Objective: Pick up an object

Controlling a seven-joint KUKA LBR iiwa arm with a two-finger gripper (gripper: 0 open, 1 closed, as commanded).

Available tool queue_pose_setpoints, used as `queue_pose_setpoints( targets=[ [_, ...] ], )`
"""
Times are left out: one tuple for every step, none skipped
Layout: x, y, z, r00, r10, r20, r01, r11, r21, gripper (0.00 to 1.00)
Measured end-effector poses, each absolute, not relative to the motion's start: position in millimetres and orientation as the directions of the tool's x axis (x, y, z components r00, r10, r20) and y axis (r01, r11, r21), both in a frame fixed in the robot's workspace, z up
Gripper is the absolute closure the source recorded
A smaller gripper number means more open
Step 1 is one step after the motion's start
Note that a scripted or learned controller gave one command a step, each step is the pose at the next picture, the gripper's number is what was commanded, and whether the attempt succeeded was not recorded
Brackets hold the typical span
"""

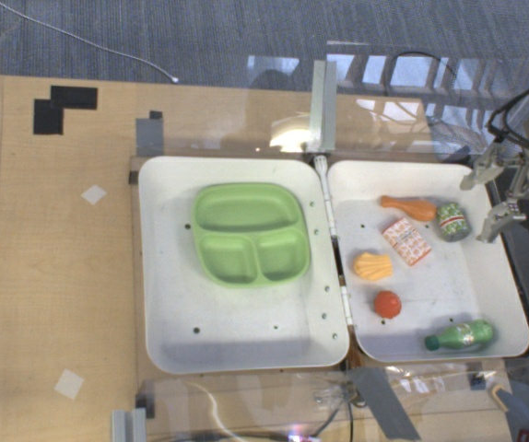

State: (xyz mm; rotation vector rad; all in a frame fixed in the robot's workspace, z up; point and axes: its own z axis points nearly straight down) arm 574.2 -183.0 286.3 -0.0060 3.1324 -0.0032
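Gripper (493, 203) fingers spread apart, nothing between them, at right white bin's (513, 288) right rim. Just beside: round green patterned ball (452, 221), touching smooth orange carrot-shaped toy (408, 207).

Two white bins (168, 339). One green divided plate (251, 235). One carrot (408, 207), one red-patterned packet (406, 241), one round green item (452, 221), one yellow item (372, 266), one tomato (388, 304), one green bottle (460, 337).

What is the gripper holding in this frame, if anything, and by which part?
Nothing is held. The gripper sits at the right bin's far right edge with nothing between its fingers; the nearest thing, a green patterned ball, lies apart from it.
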Motion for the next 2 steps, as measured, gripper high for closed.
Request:
queue_pose_setpoints(
  targets=[
    [588.7,-99.5,115.5,-0.842,0.539,0.002,0.539,0.842,0.002,0.00],
    [588.7,-102.0,100.2,-0.531,0.847,-0.020,0.846,0.532,0.029,0.00]
  ],
)
